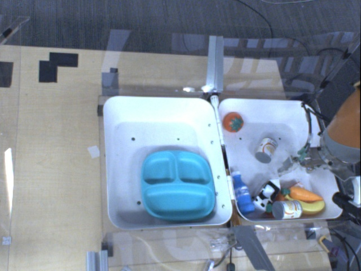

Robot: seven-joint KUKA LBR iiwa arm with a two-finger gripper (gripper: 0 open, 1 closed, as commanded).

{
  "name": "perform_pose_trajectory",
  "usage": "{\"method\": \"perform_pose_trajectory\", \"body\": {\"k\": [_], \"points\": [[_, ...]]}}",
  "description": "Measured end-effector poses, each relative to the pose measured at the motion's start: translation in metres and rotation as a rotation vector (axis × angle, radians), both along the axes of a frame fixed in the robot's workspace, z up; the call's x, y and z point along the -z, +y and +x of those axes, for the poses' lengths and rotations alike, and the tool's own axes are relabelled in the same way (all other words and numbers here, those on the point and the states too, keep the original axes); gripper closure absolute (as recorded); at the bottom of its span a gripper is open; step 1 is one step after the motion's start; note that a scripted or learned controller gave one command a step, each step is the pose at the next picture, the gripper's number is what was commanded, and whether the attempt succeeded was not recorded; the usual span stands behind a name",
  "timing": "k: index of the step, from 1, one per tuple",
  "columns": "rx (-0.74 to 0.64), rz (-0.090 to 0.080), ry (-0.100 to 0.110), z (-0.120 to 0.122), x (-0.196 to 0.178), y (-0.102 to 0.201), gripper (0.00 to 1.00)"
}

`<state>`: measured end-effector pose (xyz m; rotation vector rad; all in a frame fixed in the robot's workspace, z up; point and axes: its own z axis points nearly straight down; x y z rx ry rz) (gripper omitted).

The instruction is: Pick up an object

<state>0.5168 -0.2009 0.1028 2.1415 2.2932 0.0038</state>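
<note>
The right bin (293, 114) holds several small objects. A red-orange ball (232, 122) lies at its far left corner and a small silver can (266, 149) lies near the middle. Along the near wall sit a blue bottle (242, 193), a black-and-white toy (267, 192), an orange carrot (305, 194), a yellow banana (313, 207) and a labelled can (286, 209). My gripper (300, 159) hangs low over the right side of this bin, just above the carrot and to the right of the silver can. Nothing shows in its grasp.
The left bin (121, 151) bears a light blue divided plate (177, 184) towards its near side. A metal post (215, 61) stands behind the wall between the bins. The arm's orange band (345, 122) and cables crowd the right bin's right edge.
</note>
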Motion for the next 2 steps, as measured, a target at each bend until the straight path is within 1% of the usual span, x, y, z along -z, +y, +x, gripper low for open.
{"method": "perform_pose_trajectory", "body": {"k": [1,2], "points": [[-0.001,-0.001,-0.005,0.002,-0.011,0.001,1.00],[-0.037,-0.002,-0.004,0.003,-0.175,0.024,1.00]]}}
